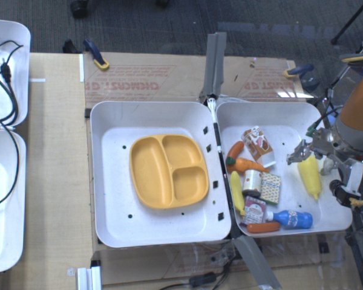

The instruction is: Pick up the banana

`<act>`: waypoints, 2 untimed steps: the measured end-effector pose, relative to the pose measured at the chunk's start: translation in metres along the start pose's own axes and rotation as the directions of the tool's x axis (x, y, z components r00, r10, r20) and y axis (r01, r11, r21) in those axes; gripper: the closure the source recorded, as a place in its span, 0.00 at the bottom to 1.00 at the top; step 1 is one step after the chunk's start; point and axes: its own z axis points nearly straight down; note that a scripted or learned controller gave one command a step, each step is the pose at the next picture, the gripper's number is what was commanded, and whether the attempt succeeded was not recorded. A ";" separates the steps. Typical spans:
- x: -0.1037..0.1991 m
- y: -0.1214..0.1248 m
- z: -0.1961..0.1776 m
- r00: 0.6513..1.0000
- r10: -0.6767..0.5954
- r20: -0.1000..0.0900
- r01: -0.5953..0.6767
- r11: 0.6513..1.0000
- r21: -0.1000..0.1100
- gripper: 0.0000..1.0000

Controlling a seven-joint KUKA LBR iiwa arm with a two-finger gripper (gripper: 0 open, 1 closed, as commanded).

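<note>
Down at the right edge of the frame, tool hanging low over the right bin, fingers slightly apart with nothing between them. Just below and right of it, banana lying on the bin floor, near the tool tip; touching or not, cannot tell. Further left in the same bin, clutter: carrot, small can, blue bottle. Mid-frame in the left bin, yellow divided plate, on the desk.
</note>
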 end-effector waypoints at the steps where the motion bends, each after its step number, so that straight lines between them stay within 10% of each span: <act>1: 0.000 -0.009 0.033 1.000 -0.026 -0.010 0.026 1.000 0.003 0.00; 2: -0.005 -0.008 0.024 1.000 -0.020 -0.002 0.020 1.000 0.000 1.00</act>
